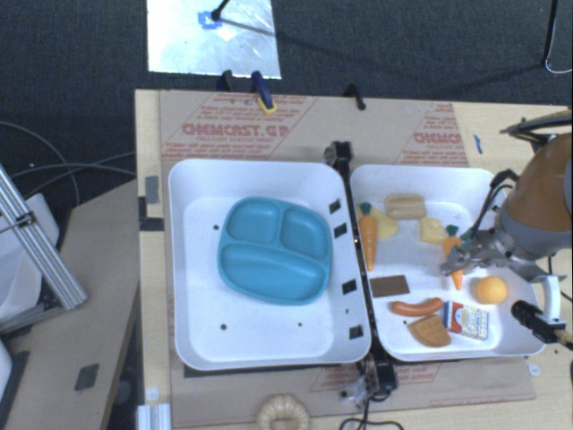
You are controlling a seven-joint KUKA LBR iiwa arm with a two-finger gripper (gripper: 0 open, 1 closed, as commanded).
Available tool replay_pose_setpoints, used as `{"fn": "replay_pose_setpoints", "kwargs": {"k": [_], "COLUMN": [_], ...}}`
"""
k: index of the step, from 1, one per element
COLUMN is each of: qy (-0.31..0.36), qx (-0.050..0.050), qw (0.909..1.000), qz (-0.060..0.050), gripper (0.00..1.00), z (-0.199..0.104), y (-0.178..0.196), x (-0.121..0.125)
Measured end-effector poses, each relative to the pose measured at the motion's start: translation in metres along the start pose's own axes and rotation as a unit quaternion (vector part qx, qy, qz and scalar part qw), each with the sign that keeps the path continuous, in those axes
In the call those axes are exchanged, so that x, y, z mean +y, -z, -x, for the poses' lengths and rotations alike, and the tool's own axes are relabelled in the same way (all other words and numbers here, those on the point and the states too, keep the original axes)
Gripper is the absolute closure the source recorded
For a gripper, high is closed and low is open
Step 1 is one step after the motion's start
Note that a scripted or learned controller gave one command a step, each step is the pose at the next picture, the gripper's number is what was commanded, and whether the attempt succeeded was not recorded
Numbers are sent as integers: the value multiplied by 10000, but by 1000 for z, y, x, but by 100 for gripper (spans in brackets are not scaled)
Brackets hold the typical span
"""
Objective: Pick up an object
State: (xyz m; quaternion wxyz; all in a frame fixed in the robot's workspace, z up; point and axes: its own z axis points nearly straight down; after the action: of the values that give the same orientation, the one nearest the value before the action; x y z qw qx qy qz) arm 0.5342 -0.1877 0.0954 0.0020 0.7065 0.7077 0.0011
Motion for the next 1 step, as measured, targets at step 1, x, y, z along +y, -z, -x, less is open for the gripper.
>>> {"fn": "replay_pose_setpoints", "kwargs": {"k": [1], "qy": [11], "qx": [0], "qw": [10000], "qz": [1], "gripper": [100], "z": [-6], "y": [45], "x": [-1]}}
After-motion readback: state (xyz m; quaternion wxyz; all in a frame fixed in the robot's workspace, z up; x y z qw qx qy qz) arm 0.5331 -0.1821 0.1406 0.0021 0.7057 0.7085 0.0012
